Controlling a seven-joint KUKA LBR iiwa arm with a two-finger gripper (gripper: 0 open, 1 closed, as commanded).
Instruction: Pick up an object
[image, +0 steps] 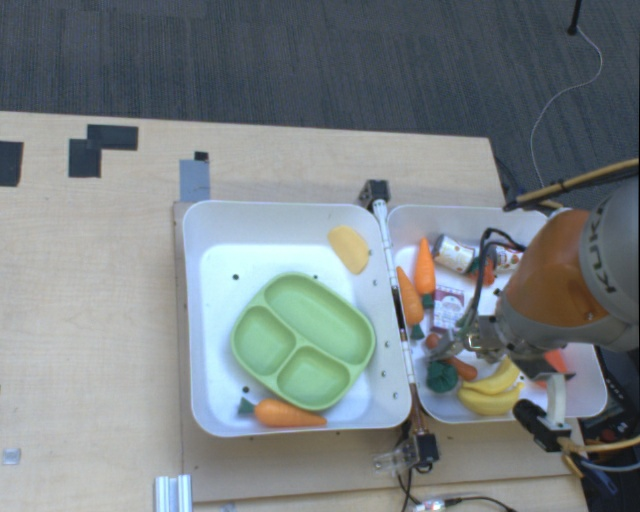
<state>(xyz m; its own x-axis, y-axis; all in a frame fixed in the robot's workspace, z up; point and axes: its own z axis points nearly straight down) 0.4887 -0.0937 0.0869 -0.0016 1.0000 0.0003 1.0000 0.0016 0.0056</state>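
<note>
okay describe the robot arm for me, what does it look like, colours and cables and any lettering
The grey KUKA arm is thick and rounded, with a broad orange band above the wrist. Dark letters read along its grey shell at the right edge. A thin black cable loops beside the band. The metal two-finger gripper looks grey and dark.

Partial letters "KU" on grey arm (612, 262), nothing else legible

Glossy white plastic bins (200, 330), matt pale wood bench (90, 330).
</note>
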